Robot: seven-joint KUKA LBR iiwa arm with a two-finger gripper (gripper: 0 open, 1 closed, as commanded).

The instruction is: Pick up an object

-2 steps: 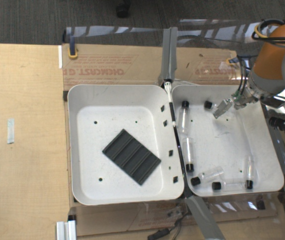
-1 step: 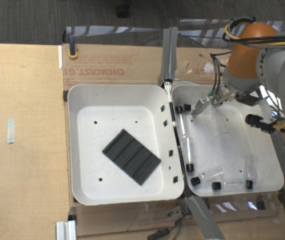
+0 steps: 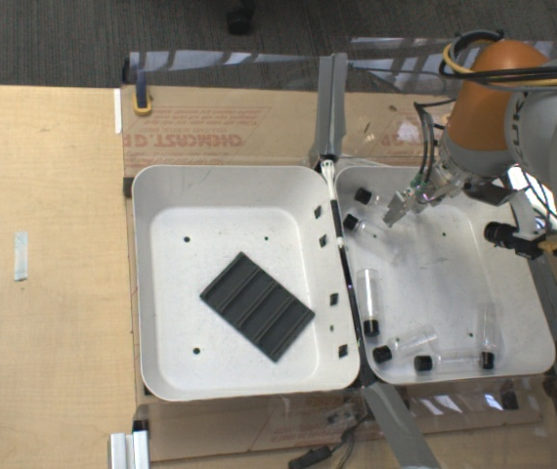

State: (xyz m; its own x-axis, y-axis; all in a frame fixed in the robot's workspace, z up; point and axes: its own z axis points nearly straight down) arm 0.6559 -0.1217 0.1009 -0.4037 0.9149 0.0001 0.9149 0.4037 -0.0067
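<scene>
On a cardboard-covered bench, two white bins sit side by side: the left bin (image 3: 151, 291) holds a dark ribbed slab (image 3: 257, 306), the right bin (image 3: 513, 311) several clear tubes (image 3: 368, 296), while the gripper (image 3: 399, 206) hovers over its far part, its opening impossible to judge.

grey arm (image 3: 542, 130), orange band (image 3: 489, 96), yellow cable (image 3: 469, 47), slim metallic end effector (image 3: 396, 210)
</scene>
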